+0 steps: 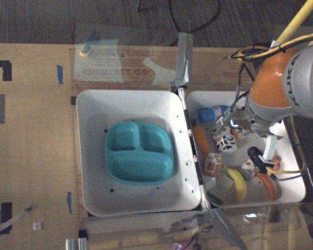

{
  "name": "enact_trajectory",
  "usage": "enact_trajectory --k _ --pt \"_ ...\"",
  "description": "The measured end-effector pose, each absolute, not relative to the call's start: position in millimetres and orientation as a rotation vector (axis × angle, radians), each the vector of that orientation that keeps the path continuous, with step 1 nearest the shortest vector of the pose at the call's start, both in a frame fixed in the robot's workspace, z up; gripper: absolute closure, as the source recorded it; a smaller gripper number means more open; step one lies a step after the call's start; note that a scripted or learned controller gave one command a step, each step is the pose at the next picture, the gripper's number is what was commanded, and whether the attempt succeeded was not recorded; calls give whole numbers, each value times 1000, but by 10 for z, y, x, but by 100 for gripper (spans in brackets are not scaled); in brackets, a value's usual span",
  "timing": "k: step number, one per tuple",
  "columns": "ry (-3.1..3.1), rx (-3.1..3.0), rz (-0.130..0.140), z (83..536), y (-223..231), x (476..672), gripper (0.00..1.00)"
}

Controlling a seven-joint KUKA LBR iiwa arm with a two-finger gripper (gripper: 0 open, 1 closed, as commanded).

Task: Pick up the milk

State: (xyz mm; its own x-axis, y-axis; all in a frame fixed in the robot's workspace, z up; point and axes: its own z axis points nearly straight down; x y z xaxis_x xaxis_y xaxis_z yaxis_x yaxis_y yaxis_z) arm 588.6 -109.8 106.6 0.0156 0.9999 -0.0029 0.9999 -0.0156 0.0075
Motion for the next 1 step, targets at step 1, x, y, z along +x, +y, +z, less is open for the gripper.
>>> enact_trajectory --k 1 --pt "2303 2135 1 1849 -334 5883 100"
